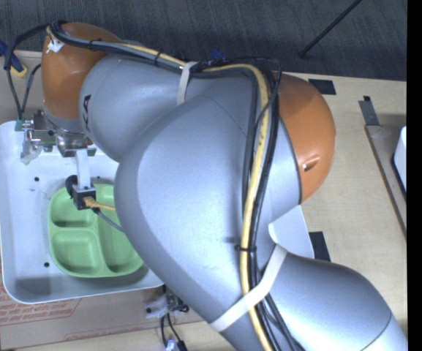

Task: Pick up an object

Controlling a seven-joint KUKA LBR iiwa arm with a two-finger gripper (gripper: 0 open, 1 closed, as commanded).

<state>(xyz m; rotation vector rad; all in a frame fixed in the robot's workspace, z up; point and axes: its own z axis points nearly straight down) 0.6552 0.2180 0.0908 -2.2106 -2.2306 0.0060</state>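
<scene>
A green divided tray (86,248) lies in the left white bin (7,225), towards its near side. The arm's grey body hides the tray's right part. My gripper (50,142) hangs over the far left corner of that bin, behind the tray and apart from it. Its metal parts sit just below the orange wrist band (63,72). Nothing shows held at the gripper.
The grey arm (218,196) sweeps across the middle of the view and covers the area to the right of the left bin. Bare bench (353,159) shows at the right, with a white object (401,156) at its edge.
</scene>
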